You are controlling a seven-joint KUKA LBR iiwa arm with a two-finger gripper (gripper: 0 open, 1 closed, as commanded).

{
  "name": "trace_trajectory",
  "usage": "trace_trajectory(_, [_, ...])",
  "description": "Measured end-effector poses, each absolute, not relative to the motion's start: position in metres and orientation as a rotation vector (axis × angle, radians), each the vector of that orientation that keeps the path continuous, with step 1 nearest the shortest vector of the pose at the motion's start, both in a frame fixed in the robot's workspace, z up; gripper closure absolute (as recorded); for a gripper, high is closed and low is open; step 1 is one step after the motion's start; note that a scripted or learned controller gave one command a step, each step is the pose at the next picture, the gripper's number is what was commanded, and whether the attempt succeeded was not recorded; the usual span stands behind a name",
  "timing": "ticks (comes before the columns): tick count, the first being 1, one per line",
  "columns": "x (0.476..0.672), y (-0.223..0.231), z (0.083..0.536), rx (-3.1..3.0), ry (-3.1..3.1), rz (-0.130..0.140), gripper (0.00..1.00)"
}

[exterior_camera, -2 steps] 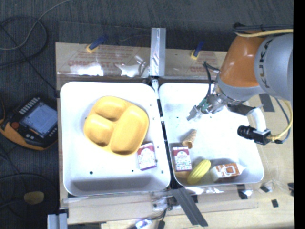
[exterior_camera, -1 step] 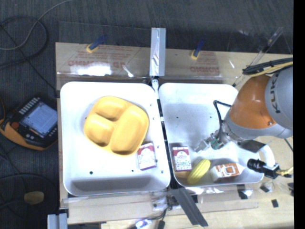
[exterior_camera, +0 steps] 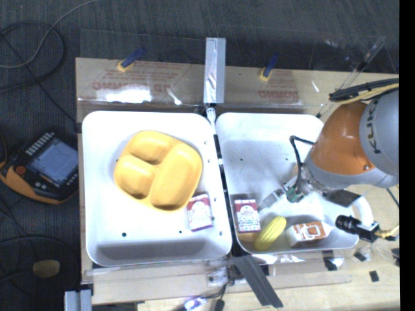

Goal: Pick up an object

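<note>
In the right bin (exterior_camera: pixel 259 135), a small red and white carton (exterior_camera: pixel 246 215) lies near the front wall, with a yellow lemon-shaped object (exterior_camera: pixel 270 232) beside it and an orange and white carton (exterior_camera: pixel 306 232) further right. My gripper (exterior_camera: pixel 271 201) reaches down and left from the orange wrist, hanging low just above the yellow object and close to the right of the red carton. Nothing shows between its tips. The left bin (exterior_camera: pixel 104 232) holds a large yellow bun-shaped object (exterior_camera: pixel 157 168) and another small red and white carton (exterior_camera: pixel 200 212).
The arm's orange band (exterior_camera: pixel 343 144) and grey body cover the right bin's right side. A divider (exterior_camera: pixel 217 167) runs between the bins. A clear panel with two clamps stands behind them. A handheld pendant (exterior_camera: pixel 45 167) lies on the floor at left.
</note>
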State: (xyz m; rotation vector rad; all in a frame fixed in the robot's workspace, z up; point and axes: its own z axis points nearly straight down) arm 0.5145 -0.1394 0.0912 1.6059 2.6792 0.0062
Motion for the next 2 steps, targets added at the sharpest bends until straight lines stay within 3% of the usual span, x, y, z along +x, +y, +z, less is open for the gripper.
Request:
trace_trajectory(1, [0.554,-0.177,0.090,1.966,2.436,0.010,0.00])
trace_trajectory(2, [0.568,-0.141,0.091,1.878,2.500,0.003,0.00])
